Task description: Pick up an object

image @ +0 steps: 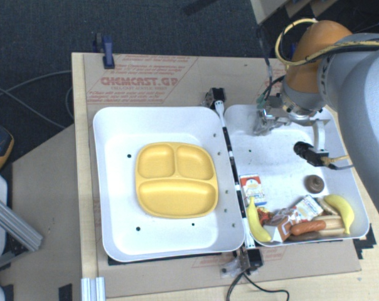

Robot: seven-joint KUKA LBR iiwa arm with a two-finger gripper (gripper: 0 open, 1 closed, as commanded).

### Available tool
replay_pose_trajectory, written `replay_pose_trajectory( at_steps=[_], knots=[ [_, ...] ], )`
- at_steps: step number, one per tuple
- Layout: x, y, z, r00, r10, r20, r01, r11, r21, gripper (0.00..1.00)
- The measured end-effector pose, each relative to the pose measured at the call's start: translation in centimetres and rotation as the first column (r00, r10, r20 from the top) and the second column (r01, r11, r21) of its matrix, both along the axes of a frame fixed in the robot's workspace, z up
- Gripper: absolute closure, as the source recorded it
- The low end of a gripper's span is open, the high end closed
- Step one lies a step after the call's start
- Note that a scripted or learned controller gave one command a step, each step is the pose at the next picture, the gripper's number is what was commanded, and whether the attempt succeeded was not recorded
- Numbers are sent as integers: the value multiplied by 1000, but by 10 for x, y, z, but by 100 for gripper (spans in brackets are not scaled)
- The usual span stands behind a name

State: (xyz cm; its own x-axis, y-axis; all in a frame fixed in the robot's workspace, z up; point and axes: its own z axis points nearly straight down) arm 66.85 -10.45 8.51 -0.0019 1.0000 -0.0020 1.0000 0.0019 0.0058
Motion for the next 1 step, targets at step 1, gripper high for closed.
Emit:
replay_pose_trajectory(
  at_steps=[1],
  knots=[
    [-75, 12, -1, 1000, -4, -13, 4, 1000, 4, 100]
  ],
)
